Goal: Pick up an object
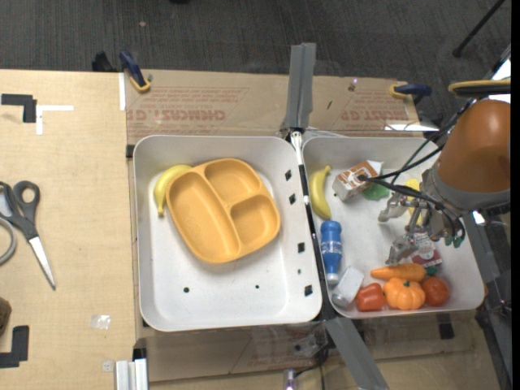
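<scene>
Scissors (28,222) are noted on the bench (65,299) at 9 o'clock. In the left bin (219,311) a yellow divided tray (223,210) lies near the middle, with a banana (165,183) tucked under its rim at 10 o'clock.

In the right bin (357,149) a second banana (320,193) and a blue bottle (331,249) are seen along the 9 o'clock wall; a small carton (355,179) lies at 11 o'clock; a carrot (398,272), a red pepper (370,297) and a small pumpkin (405,293) are clustered at 6 o'clock.

The hand (413,230) is held low over the bin's right half, just above the carrot. Nothing is seen between its fingers; whether they are spread or closed cannot be told.

The carrot is judged light, stiff and smooth, likely plastic; it is best taken across its middle, where neighbours crowd least.
</scene>
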You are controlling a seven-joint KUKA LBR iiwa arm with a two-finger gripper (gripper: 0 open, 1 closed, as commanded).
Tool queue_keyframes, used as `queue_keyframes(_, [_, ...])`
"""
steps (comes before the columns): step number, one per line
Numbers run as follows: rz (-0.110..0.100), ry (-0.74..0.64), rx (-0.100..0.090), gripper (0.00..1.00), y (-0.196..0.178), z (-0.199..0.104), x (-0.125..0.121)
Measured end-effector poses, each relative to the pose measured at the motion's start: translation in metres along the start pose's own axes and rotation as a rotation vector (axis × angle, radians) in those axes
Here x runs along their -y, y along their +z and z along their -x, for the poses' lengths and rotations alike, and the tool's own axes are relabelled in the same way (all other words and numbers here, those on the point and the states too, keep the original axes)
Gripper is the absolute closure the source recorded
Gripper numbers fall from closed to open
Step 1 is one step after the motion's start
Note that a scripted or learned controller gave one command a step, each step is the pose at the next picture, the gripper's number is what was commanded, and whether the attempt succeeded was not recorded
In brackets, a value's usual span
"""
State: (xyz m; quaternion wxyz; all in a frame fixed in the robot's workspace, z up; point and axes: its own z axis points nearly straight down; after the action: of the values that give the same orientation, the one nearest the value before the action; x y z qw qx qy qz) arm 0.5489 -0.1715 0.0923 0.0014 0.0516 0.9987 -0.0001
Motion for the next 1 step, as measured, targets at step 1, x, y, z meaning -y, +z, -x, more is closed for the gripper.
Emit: queue_keyframes(1, [-0.001,0.280,0.001,0.00,-0.0005,0.0659,-0.0210])
